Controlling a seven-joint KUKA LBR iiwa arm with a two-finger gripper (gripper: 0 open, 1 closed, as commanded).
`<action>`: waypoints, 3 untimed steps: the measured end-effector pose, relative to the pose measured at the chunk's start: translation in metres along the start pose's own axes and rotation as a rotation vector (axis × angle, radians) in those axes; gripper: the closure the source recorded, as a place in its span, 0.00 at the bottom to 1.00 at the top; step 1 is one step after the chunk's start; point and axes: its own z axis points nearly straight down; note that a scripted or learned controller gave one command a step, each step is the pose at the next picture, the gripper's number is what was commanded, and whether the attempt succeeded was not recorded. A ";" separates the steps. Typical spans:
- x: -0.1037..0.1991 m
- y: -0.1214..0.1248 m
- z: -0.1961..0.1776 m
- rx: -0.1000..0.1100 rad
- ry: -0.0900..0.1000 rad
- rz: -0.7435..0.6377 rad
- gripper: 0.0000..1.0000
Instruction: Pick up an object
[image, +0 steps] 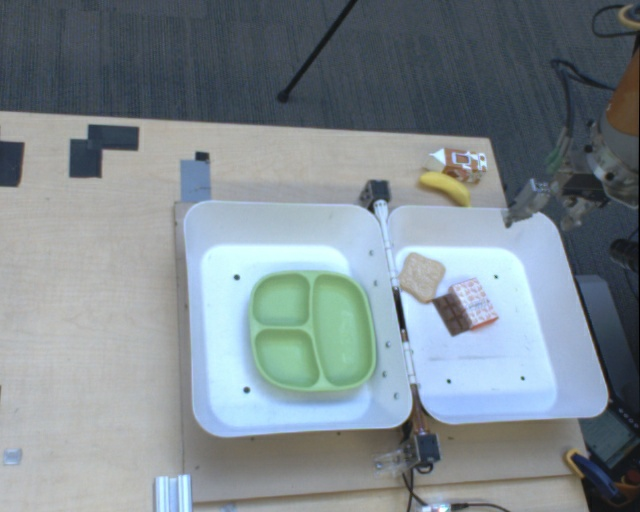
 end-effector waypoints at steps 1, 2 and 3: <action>-0.047 -0.036 0.113 0.002 -0.001 0.002 0.00; -0.006 -0.055 0.190 -0.012 -0.003 0.001 0.00; -0.005 -0.052 0.177 -0.021 -0.001 0.000 1.00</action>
